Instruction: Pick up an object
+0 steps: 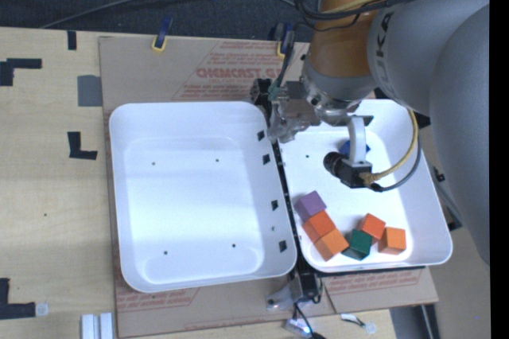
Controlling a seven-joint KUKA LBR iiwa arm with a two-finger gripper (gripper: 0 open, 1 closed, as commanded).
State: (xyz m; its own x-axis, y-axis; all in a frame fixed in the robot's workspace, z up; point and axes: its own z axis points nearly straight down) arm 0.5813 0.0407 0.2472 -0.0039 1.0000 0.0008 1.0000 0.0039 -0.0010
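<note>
My gripper [285,125] hangs low at the far left corner of the right bin [400,194], tight against the seam where the two white bins meet; from this angle I cannot tell whether it is wide or narrow, and nothing can be seen held in it. My grey arm, with its orange band [350,3] just above the wrist, comes in behind the gripper from the right. The blocks I could pick lie well apart from the gripper, clustered along the near side of the same bin. Closest to it is a purple block [309,204], with one orange block [320,224] touching it and a second orange block [331,243] just beyond. Farther to the right sit a green block [359,244], a red-orange block [371,226] beside it, and a small orange block [393,239] at the end of the row. On the other side of the gripper lies the left bin [191,202]. Both bins rest on a cardboard sheet [223,71] on the wooden bench [40,194].
</note>
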